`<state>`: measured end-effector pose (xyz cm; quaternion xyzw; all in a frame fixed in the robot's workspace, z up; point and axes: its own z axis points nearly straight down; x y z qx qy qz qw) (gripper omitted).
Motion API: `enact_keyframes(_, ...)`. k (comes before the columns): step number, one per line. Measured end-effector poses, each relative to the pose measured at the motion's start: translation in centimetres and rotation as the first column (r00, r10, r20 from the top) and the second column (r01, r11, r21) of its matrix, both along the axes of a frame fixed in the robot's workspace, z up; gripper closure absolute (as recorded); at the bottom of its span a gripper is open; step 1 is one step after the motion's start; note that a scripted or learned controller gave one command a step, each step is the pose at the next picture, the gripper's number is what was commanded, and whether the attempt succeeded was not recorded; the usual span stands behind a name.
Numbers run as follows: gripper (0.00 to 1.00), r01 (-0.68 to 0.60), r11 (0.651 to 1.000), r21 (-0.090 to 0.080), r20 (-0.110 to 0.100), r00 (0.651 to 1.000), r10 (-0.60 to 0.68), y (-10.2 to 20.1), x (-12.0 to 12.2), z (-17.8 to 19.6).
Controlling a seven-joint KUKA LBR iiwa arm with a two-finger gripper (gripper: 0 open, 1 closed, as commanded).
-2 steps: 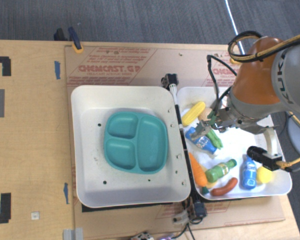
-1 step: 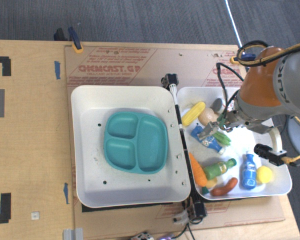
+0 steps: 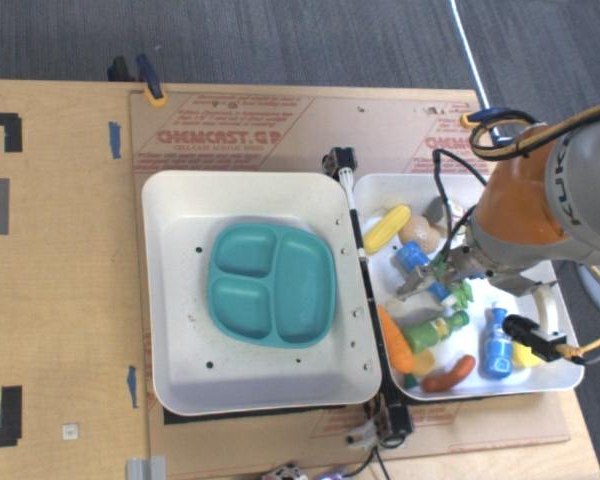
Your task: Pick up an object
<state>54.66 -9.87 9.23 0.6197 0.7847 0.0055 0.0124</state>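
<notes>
Hovering tool [image 3: 427,280] in right bin [image 3: 560,373], blue toy [image 3: 412,259] touching it, corn [image 3: 386,227] near

A wooden bench top [image 3: 50,298] fills the lower part of the view, its pale surface marked with black tape corners [image 3: 2,131] and short blue tape strips [image 3: 114,139]. Over it lies a brown cardboard sheet [image 3: 250,128] printed in red lettering (partly legible). Beyond the far edge runs dark grey carpet [image 3: 280,23] — crossed by a thin white line [image 3: 464,36] — under even light.
</notes>
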Motion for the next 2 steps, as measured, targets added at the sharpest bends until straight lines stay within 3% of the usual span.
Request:
enact_keyframes(1,1.0,0.002,1.0,-0.007,0.007,1.0,-0.002,-0.3,0.2,1.2)
enact_keyframes(2,1.0,0.148,0.989,0.007,-0.025,0.989,-0.148,3.4,-1.3,13.4)
